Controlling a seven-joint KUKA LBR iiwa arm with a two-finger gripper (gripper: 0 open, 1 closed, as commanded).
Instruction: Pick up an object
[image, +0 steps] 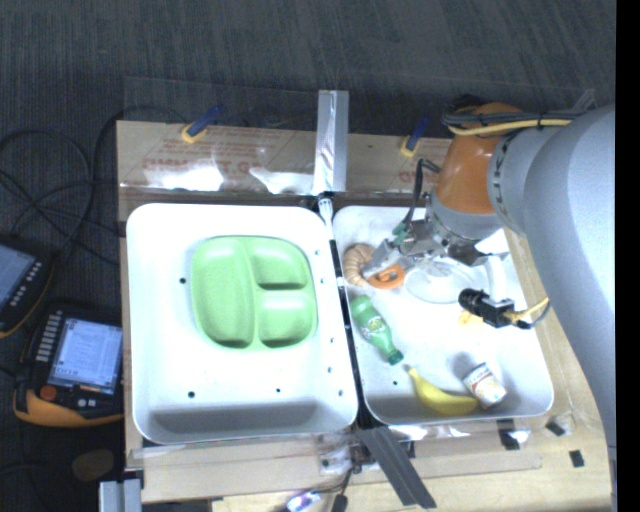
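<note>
My gripper hangs low over the far left part of the right bin. Directly beneath it lies a small orange thing, with a tan, bread-like piece just to its left. Whether the gripper touches either one is hidden by its own body. A clear glass lies just right of the orange thing. A green bottle rests along the bin's left wall. At the near side lie a banana and a small white cup with a red label.
The left bin holds a green divided plate. A raised ridge separates the two bins. The grey arm covers the right bin's far right corner.
</note>
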